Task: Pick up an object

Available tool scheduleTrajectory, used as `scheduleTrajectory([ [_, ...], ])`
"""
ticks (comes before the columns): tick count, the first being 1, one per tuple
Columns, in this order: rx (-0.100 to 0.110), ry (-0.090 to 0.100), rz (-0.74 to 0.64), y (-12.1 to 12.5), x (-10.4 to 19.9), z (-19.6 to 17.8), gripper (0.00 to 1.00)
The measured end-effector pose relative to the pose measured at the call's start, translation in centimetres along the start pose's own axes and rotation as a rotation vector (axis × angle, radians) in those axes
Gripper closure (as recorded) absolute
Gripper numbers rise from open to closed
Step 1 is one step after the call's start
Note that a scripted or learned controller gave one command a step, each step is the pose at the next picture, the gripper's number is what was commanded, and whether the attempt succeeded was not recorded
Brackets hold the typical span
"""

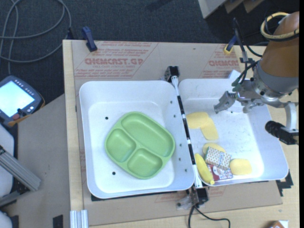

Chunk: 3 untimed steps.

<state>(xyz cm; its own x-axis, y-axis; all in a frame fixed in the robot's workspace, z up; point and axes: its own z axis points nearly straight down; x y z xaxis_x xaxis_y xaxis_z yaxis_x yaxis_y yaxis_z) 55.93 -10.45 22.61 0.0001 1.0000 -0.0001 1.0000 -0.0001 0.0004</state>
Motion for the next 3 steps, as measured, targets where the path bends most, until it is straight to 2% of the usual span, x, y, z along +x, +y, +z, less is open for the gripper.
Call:
scheduleTrajectory([
  [1,0.002,0.001,0.001,0.7,1.2,11.8,0.0],
  [2,0.003,0.001,0.001,-2.3,0.7,14.2,0.0],
  [3,0.002,0.001,0.001,-8.1,0.1,14.2,0.0],
])
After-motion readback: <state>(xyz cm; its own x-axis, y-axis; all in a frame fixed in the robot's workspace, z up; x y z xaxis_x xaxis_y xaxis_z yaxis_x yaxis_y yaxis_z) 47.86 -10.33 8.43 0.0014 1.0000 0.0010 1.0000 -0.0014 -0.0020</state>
